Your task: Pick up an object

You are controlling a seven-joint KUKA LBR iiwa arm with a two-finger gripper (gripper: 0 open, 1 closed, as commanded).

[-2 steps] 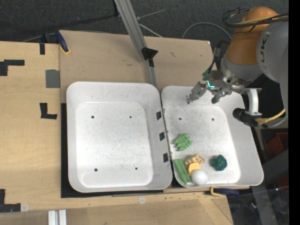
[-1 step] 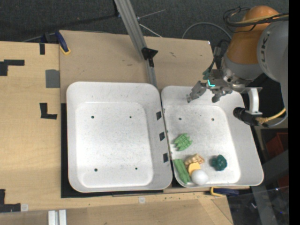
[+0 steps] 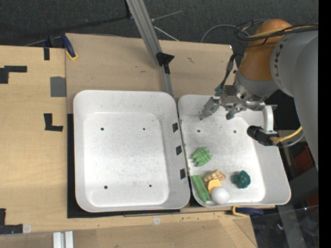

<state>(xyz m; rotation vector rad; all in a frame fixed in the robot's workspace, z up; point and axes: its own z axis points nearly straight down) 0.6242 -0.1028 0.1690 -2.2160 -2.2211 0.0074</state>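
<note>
While angled leftward, pincer [image 3: 219, 111] hovers open.

A robotics lab is suggested by the taped wooden counter [image 3: 124, 61], white bins [image 3: 124, 99] and cabled arm [image 3: 289, 50]

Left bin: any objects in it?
No. The left bin shows bare white floor; the green toy and other items lie in the right bin.

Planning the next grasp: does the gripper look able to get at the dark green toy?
Probably yes. The gripper hovers above the right bin, and the dark green toy lies apart, uncovered.
</note>
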